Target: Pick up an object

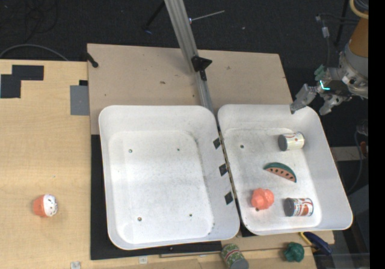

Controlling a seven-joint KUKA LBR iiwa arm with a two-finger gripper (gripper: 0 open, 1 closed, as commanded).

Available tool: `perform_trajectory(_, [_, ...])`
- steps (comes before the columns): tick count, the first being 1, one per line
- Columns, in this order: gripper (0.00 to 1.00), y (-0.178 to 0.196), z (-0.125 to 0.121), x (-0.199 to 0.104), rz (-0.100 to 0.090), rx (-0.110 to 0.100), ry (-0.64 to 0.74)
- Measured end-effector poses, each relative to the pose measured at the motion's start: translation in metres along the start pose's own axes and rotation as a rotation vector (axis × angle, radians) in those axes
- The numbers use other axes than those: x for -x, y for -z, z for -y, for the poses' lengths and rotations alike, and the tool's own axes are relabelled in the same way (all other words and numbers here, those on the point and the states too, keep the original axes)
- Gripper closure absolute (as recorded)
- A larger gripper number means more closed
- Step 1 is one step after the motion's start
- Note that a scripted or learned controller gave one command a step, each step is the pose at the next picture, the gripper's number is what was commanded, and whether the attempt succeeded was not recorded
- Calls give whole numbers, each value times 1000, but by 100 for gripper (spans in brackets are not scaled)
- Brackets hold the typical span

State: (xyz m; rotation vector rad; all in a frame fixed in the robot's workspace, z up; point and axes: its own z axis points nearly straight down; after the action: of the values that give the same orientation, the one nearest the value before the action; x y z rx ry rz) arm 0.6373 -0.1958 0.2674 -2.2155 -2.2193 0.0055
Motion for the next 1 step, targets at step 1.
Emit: perform_trajectory(1, [0,3,-1,0,2,4,3])
